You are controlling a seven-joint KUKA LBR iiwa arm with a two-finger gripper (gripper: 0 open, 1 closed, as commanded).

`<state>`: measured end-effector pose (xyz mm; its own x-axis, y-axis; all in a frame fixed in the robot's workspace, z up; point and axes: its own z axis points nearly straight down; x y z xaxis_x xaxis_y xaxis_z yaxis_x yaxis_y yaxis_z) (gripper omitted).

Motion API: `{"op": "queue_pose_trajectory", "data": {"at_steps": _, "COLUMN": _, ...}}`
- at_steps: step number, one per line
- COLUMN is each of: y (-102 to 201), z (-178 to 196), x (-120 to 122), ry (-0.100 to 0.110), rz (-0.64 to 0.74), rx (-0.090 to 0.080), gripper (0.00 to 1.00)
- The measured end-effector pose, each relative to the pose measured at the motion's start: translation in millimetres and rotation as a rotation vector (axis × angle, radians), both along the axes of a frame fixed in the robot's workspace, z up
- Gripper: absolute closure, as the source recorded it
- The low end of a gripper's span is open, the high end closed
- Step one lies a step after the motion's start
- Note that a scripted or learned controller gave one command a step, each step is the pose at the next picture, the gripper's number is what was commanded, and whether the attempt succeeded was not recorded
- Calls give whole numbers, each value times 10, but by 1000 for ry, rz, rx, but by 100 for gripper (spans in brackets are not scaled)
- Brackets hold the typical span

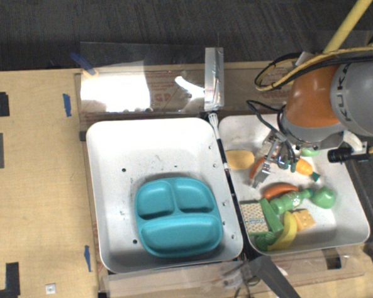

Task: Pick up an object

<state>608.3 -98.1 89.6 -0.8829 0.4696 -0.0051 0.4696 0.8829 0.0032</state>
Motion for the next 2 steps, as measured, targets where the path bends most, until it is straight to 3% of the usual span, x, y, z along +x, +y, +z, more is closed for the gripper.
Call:
{"op": "queue_pose_trajectory", "data": {"at_steps": 1, "y": -362, "z": -10, "x": 126, "ry": -6, "rz": 145, "rx": -4, "gripper": 0}}
{"op": "queue_pose_trajectory", "data": {"at_steps": 2, "y": 18, "z": -4, "x": 26, "ry": -4, "rz": 63, "rx": -2, "gripper": 0}}
